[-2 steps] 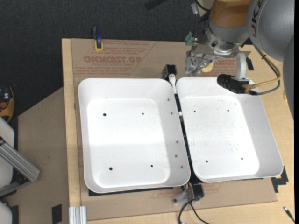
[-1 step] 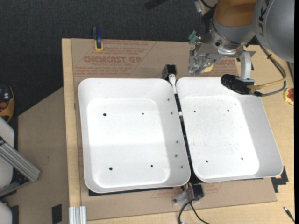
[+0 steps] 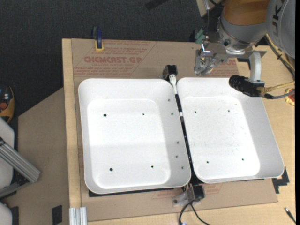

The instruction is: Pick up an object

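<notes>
Two shallow white bins sit side by side on one desk (image 3: 51, 139): the left bin (image 3: 89, 125) and the right bin (image 3: 267, 139), their inner rims touching along a dark strip between them. No object to pick lies in either bin. One arm (image 3: 243, 13) reaches in at about one o'clock. Its claw (image 3: 206, 65) hangs just beyond the right bin's far rim; I cannot tell how it stands. One blue-and-yellow clamp (image 3: 98, 37) grips the desk at eleven o'clock.
</notes>
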